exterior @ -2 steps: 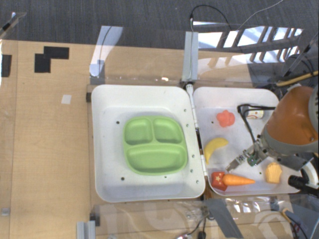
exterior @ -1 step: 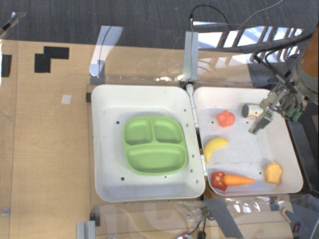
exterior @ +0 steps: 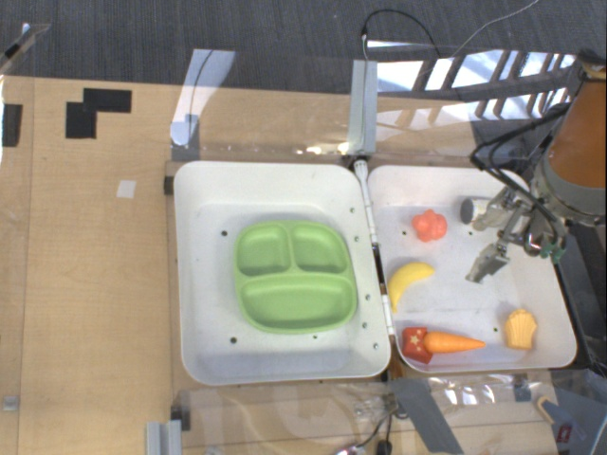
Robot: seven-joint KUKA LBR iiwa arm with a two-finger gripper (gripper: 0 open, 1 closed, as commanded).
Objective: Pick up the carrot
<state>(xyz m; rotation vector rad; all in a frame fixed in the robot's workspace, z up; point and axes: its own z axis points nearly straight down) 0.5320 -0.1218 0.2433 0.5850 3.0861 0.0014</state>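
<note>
The carrot [exterior: 455,343] is orange and lies flat along the front edge of the right bin [exterior: 555,354], its tip pointing right. Its thick end touches a red piece [exterior: 413,342]. My gripper [exterior: 485,243] hovers over the right half of that bin, behind the carrot and slightly to its right. It is open, with nothing between the fingers [exterior: 486,266]. The arm comes in from the right edge, its orange band at the upper right.
In the right bin there are also a yellow banana [exterior: 408,280], a red-orange fruit [exterior: 430,226] and a yellow piece [exterior: 520,329] right of the carrot. The left bin [exterior: 204,207] holds a green divided plate [exterior: 295,275]. A metal divider [exterior: 377,254] separates the bins.
</note>
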